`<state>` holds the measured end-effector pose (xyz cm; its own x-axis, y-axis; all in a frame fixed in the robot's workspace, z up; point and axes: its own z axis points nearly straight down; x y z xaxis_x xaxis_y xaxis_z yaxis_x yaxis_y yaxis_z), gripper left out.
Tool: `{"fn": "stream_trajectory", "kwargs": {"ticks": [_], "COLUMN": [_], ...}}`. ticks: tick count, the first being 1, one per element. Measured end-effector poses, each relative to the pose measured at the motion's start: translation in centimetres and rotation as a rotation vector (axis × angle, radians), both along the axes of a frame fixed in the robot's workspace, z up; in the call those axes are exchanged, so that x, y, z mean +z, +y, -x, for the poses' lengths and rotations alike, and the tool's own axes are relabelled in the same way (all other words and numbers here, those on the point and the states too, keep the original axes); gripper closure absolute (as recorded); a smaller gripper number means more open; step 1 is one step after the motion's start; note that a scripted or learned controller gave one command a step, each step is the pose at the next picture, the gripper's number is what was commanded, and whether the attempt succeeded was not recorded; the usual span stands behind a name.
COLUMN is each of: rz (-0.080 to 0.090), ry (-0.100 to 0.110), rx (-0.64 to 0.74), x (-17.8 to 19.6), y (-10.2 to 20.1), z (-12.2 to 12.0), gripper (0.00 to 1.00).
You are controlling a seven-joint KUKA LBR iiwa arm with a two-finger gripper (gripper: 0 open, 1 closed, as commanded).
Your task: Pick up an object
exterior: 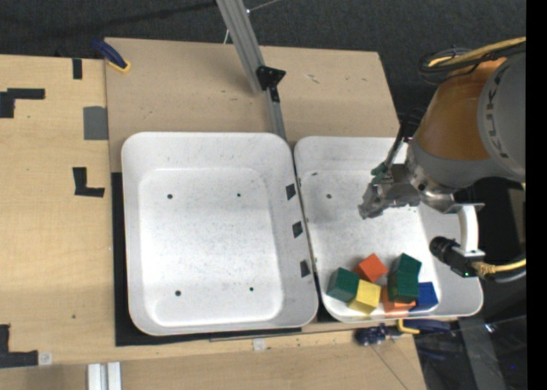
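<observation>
Camera view: the gripper (pixel 373 205) hangs over the middle of the right bin (pixel 342 166), its dark fingers too blurred to tell whether they are open or closed, with nothing visible between them. The pick looks not yet made: the blocks sit clustered at the bin's near edge, a green block (pixel 344 284), a yellow block (pixel 367 295), an orange block (pixel 372 267), a dark green block (pixel 408 272) and a blue block (pixel 426 295) touching or just beside one another. The tight cluster against the rim leaves little finger room; the bin floor between gripper and blocks is bare. The left bin (pixel 137 157) lies alongside.
</observation>
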<state>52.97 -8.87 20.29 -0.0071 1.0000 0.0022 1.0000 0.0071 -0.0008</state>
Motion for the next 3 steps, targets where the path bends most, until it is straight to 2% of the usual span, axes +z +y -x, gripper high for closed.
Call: {"fn": "stream_trajectory", "kwargs": {"ticks": [1, 3], "rz": [0.0, 0.001], "ry": [0.0, 0.001], "rx": [0.001, 0.001], "x": [0.6, 1.1], "y": [6.2, 18.2], "z": [-1.2, -0.9], "gripper": [1.0, 1.0]}}
